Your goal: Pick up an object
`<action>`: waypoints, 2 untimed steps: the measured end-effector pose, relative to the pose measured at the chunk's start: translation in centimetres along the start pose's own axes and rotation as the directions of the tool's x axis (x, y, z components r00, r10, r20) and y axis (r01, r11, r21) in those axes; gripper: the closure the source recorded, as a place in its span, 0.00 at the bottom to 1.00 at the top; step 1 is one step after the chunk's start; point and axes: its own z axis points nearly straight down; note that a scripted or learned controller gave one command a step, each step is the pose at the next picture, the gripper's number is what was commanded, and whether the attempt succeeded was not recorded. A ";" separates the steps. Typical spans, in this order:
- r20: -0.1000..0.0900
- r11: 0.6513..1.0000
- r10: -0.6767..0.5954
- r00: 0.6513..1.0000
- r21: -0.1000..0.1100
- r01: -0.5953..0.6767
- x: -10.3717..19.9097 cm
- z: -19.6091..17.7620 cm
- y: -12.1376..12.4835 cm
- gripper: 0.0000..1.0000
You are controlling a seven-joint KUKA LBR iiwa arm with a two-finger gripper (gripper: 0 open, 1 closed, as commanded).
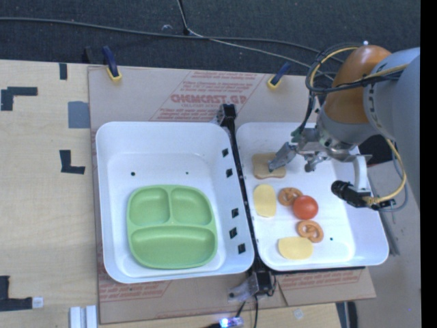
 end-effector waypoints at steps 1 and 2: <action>0.001 1.000 0.001 1.000 -0.003 -0.001 0.1 5.3 0.0 0.00; 0.000 1.000 -0.001 1.000 -0.010 0.001 0.2 3.8 0.2 1.00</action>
